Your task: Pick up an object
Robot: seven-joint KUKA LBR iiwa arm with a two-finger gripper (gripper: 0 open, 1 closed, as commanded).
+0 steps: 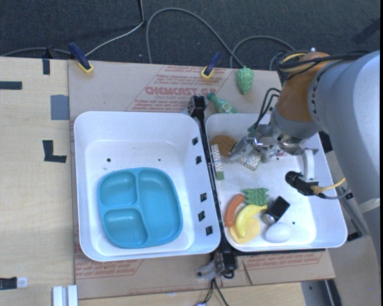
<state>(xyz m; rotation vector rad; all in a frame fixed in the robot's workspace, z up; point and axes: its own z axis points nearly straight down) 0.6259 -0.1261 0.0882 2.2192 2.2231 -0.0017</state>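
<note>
Two white bins on the worktop (25, 171): left bin (89, 126), right bin (325, 231). One blue divided plate (140, 206) with three compartments, toward 7 o'clock of the left bin. One yellow banana (246, 222), one orange piece (233, 209), one green leafy piece (255, 195), one black block (278, 208), one white egg-shaped piece (277, 233), clustered at 6 o'clock of the right bin. One brown round piece (223, 145) at 10 o'clock. Two yellow-and-blue clamps (82, 58) (210, 67) on the cardboard's 12 o'clock edge

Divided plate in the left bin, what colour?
Light blue, three compartments. The divided plate shows best in the camera view, lying in the left bin.
</note>
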